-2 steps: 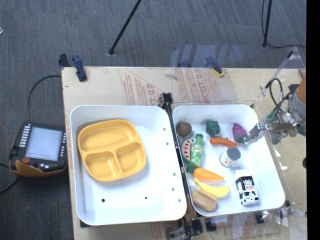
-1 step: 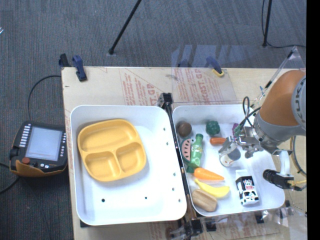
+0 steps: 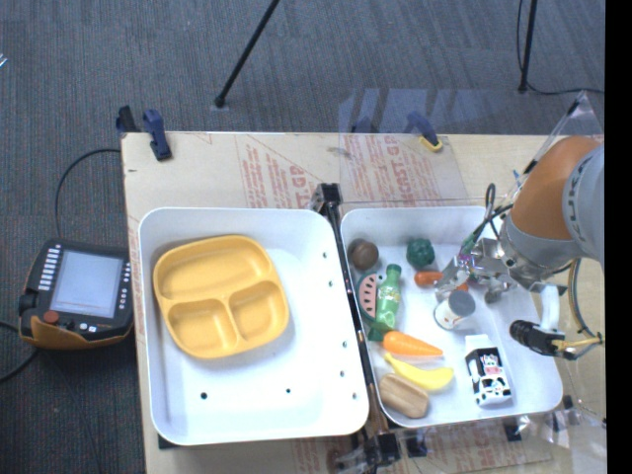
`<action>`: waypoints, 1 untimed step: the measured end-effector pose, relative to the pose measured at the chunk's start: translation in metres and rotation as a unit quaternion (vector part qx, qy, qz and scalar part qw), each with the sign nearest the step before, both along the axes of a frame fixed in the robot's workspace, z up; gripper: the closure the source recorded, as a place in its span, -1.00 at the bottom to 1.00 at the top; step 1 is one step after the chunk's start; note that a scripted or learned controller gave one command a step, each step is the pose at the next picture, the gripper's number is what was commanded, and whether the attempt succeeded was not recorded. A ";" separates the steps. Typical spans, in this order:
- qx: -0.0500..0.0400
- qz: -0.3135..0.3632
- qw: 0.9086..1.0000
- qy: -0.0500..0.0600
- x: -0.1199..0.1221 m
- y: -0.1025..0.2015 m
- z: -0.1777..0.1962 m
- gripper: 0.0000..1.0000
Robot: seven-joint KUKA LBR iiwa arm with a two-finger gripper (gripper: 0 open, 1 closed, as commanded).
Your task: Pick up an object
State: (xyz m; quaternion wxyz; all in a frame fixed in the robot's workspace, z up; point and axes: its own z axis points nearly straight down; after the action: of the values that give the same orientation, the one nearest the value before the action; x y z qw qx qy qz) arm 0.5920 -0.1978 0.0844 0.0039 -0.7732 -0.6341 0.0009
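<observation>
My gripper [image 3: 472, 282] hangs low over the middle of the right bin [image 3: 538, 388], on the grey arm with the orange band that comes in from the right. Right below and in front of it sits a small grey round can-like object [image 3: 454, 310]. A small orange-red piece [image 3: 428, 277] lies just left of the gripper, and a dark green item [image 3: 421, 253] sits behind that. Also in this bin are a green bottle [image 3: 387, 297], a watermelon slice [image 3: 366, 292], a brown ball [image 3: 363, 254], a carrot [image 3: 411, 344], a banana [image 3: 422, 373], a tan bread roll [image 3: 404, 395] and a black-and-white carton [image 3: 488, 374].
The left bin [image 3: 247, 403] holds a yellow divided plate [image 3: 219, 295]. A black divider [image 3: 341, 255] runs between the two bins. A teach pendant [image 3: 79, 294] lies off the bench at the left. Clamps sit on the bench's back edge [image 3: 158, 136].
</observation>
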 end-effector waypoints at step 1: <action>0.001 0.002 1.000 0.001 0.001 0.001 0.009 1.00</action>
State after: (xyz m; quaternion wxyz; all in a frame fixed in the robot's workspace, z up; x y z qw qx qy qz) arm 0.5929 -0.1969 0.0936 0.0052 -0.7719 -0.6357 0.0011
